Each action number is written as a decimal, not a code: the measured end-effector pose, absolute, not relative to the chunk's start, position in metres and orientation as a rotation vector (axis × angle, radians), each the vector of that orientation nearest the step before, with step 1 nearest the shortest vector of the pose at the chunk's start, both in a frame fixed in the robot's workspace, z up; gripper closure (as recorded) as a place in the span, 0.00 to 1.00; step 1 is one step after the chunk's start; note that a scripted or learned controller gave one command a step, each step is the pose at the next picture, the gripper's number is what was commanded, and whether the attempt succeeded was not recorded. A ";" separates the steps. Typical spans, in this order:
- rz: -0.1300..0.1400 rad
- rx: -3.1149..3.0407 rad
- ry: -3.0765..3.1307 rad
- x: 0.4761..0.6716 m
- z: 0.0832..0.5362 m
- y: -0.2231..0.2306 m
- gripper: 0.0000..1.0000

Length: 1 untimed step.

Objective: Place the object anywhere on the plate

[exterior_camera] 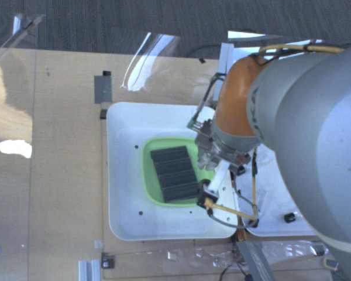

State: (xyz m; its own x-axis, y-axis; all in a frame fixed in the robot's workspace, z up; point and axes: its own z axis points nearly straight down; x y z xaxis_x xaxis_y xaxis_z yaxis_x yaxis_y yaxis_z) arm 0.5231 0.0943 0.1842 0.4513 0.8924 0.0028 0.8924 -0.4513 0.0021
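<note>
A green plate (152, 177) lies in the left white bin (123, 215). On the plate rests a dark grey ribbed block (174, 173), lying flat and slanted, covering most of the plate's middle and right. My gripper (207, 164) hangs over the plate's right rim, just right of the block, under the orange band of the wrist. The wrist body hides the spot where the gripper meets the block, so I cannot make out any contact.
The right bin (281, 227) is largely covered by the grey arm; a small black piece (289, 217) lies near its front. A grey bracket (103, 88) sits on the wooden bench behind the left bin. Clear plastic film (146, 63) lies at the back.
</note>
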 end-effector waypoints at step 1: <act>0.006 2.675 1.645 0.523 0.184 0.094 0.00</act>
